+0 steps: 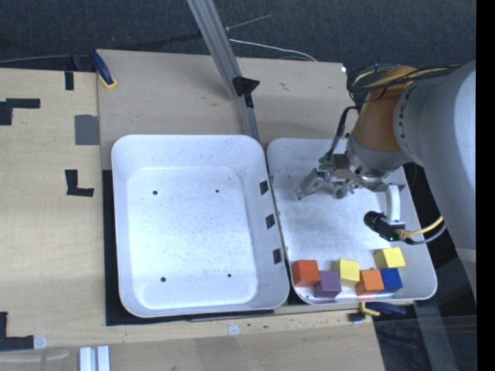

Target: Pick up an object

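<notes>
While the blocks sit clustered along the near edge of the right bin (309, 161), I count six of them: an orange block (305, 271), a purple block (329, 283), a yellow block (349, 270), a second orange block (370, 281), a blue block (391, 280) and a second yellow block (392, 257). They look like small matte cubes, some touching, the purple one just beside the first orange one. My gripper (309, 189) hangs over the far half of that same bin, well apart from the cubes, its metal fingers pointing toward the bin's left wall. I see nothing between the fingers, though I cannot tell how wide they stand. Left of the right bin, touching it rim to rim, lies the left bin (124, 161), also shallow, white, rounded at the corners and faintly speckled. Beyond the right bin, a slanted metal rail (213, 29) rises from the wooden bench (46, 230).
</notes>
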Robot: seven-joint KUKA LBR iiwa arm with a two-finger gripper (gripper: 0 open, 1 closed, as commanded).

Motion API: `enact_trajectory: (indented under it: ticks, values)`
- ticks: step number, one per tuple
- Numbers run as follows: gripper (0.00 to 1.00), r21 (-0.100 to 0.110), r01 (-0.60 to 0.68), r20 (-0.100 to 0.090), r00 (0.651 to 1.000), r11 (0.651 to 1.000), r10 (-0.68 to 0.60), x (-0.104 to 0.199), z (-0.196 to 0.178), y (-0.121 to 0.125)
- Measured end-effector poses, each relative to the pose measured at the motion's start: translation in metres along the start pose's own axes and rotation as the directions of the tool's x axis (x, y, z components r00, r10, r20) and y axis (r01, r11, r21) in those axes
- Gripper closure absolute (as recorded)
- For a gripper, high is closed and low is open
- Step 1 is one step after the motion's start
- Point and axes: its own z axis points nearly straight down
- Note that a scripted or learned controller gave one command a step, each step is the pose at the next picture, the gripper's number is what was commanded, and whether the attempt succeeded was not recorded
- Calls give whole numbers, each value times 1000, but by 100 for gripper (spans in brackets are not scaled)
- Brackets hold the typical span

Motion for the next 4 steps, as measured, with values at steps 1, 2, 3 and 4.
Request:
enact_trajectory:
  ticks: [1,2,3,4]
  values:
    - [0,-6,5,-2,1000,1000,-5,8,-37,21]
    - [0,-2,1,-1,1000,1000,-1,11,-64,-19]
    - [0,-1,5,-2,1000,1000,-5,-7,-10,49]
    - [100,-1,6,1,1000,1000,-6,-6,-23,49]
